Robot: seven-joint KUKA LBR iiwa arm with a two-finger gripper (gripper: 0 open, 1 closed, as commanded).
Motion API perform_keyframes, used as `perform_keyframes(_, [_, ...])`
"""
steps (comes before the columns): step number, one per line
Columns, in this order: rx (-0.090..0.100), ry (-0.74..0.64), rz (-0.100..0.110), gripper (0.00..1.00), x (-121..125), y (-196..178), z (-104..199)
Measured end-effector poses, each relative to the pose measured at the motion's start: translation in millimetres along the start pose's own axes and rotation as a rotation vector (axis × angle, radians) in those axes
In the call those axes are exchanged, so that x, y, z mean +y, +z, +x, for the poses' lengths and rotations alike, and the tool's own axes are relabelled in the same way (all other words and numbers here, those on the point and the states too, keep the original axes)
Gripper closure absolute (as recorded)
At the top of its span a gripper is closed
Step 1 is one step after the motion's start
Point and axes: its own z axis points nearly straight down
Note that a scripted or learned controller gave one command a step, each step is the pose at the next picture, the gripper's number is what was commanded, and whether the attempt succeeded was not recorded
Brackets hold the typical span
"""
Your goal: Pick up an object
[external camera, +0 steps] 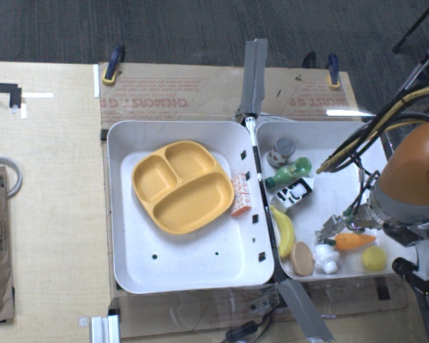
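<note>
The small orange plastic carrot (354,241) lies on the floor of the right white bin (322,131), near its front right corner. Its long axis runs almost left to right across the view, the right end tipped slightly toward the back; which end is the tip is too blurred to tell. The metal gripper (334,227) sits just beside the carrot's left end, low over the bin floor, and whether it is spread or closed cannot be told from here.

A white lumpy object (328,260) lies in front of the carrot's left end, and a round yellow fruit (374,259) in front of its right end. Further left are a tan oval (302,259) and a yellow banana (284,232). Behind these lie a black-and-white box (294,192) and a green bottle (287,173). The left white bin (118,213) holds a yellow divided plate (184,186).
</note>
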Motion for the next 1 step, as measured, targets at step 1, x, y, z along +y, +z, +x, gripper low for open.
perform_keyframes(1, [0.000,0.334,0.000,0.00,3.9,-0.1,26.7])
